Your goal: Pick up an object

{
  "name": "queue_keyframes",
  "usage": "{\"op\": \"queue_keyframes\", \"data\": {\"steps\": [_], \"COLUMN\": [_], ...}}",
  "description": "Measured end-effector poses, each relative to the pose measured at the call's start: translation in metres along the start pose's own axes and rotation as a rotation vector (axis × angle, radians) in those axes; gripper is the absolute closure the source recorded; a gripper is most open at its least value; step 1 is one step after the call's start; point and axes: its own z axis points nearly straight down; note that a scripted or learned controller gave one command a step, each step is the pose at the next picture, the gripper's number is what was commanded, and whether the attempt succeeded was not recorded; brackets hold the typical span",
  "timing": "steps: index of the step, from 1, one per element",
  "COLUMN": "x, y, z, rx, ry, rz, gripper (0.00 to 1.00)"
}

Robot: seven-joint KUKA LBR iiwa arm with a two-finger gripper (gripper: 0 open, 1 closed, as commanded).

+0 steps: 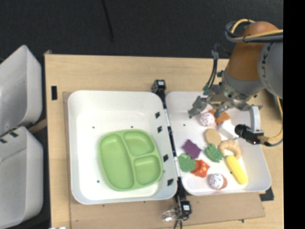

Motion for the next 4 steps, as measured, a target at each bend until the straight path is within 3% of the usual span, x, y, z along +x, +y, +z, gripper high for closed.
{"op": "queue_keyframes", "data": {"steps": [2, 3, 4], "x": [-0.005, -0.006, -0.007], "y": [0.003, 0.003, 0.004], "z": [0.088, 0.107, 0.096], "rx": [-0.001, -0.002, -0.004], "ry": [-0.001, -0.001, -0.001], "rz": [0.003, 0.006, 0.012], "gripper": [0.00, 0.00, 1.00]}}
